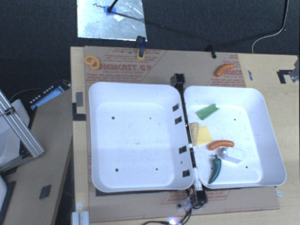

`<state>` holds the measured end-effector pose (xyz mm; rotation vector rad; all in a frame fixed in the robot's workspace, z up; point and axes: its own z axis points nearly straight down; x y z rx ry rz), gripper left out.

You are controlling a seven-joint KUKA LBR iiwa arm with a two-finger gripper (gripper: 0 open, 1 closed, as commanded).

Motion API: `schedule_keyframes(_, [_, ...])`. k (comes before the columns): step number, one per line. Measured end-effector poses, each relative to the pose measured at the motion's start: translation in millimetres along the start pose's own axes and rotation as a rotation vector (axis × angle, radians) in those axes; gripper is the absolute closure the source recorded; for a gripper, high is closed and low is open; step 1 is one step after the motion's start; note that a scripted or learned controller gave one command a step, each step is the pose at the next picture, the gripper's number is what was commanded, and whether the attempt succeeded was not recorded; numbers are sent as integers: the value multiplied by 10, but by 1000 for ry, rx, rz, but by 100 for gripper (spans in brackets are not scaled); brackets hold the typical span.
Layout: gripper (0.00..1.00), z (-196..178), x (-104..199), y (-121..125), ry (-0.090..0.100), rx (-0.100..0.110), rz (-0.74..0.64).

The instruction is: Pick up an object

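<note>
The right bin (pixel 262 125) holds several small objects near its left side. A light green piece (pixel 207 111) lies toward the back. Below it a yellow wedge (pixel 204 135) sits against a small tan piece (pixel 194 127). An orange-red sausage (pixel 220 144) lies just in front of the wedge, next to a white block (pixel 232 155). A dark green pepper (pixel 215 168) lies nearest the front rim. A small grey part (pixel 296 72) juts in at the right edge, above the bench.
The left bin (pixel 136 139) adjoins the right one along a black hinge strip (pixel 185 130). On the cardboard behind the bins lie an orange sausage (pixel 224 69), an orange ring (pixel 92 62) and a yellow clamp (pixel 140 50). A metal frame (pixel 18 130) stands at the left.
</note>
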<state>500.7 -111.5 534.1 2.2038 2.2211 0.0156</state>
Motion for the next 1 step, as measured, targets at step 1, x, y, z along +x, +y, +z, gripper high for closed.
schedule_keyframes(1, [100,-22,417,-139,2,11,0])
